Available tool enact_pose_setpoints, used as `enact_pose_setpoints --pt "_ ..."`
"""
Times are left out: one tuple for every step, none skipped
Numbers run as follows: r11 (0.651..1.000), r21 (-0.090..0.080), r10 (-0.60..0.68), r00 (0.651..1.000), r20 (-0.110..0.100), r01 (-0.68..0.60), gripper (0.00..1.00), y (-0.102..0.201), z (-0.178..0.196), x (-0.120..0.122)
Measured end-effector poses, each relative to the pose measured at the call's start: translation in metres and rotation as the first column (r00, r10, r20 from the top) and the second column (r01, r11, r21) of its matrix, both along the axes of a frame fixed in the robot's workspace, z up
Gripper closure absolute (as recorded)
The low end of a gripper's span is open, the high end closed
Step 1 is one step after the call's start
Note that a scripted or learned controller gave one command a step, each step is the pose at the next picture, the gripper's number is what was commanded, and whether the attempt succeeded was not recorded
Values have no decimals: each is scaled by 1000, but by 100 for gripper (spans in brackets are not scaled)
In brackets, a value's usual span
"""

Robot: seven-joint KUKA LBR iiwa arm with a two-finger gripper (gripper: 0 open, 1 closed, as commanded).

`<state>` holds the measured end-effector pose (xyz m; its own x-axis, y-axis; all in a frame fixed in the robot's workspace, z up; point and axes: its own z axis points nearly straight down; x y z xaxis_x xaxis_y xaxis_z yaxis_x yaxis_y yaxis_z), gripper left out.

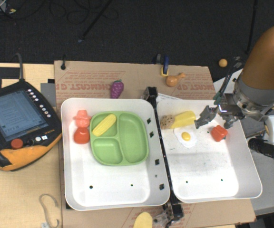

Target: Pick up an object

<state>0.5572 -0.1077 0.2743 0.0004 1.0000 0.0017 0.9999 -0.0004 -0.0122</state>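
Claw (218, 117) open, gripping nothing, above right bin (251, 175); red block (218, 133) just below, fried egg (186, 137) near.

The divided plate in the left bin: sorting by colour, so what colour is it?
Green, seen in the camera view.

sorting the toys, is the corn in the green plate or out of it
In: the corn lies inside the green plate's upper-left compartment.

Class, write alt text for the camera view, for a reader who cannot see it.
A grey robot gripper hangs open above the right white bin, near a red toy, fried egg and yellow wedge. The left bin holds a green divided plate with corn.
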Motion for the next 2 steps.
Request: enact_pose_setpoints --pt "1000 -2 2 1000 11 -2 0 0 6 2" --pt "1000 0 -2 1000 5 2 0 8 -42 1"
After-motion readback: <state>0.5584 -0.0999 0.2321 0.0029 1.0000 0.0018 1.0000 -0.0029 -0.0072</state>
